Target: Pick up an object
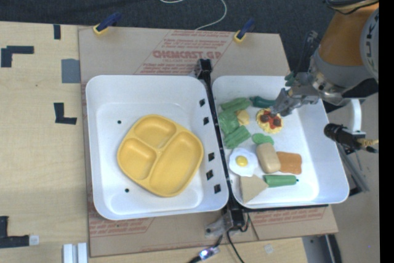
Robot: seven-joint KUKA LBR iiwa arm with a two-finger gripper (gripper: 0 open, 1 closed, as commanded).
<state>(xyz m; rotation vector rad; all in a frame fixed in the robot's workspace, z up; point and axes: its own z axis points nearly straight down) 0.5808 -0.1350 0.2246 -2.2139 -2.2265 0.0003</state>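
Note:
The right bin [320, 188] holds several toy foods. Among them are a yellow pasta pile with red sauce [269, 121], a fried egg [242, 162], a tan bread roll [268, 158], an orange piece [290, 162], a green pod [280, 180] and several green vegetable pieces [234, 123]. A dark green piece [261, 101] lies near the bin's back. My gripper [284, 103] hangs over the back right part of this bin, just above and right of the pasta pile. I see nothing held in it.
The left bin [101, 101] holds a yellow divided plate [160, 154]. A black divider [212, 126] runs between the two bins. The arm's orange band [345, 34] and grey wrist stand over the right bin's far right rim. A beige wedge [251, 189] lies at the right bin's front.

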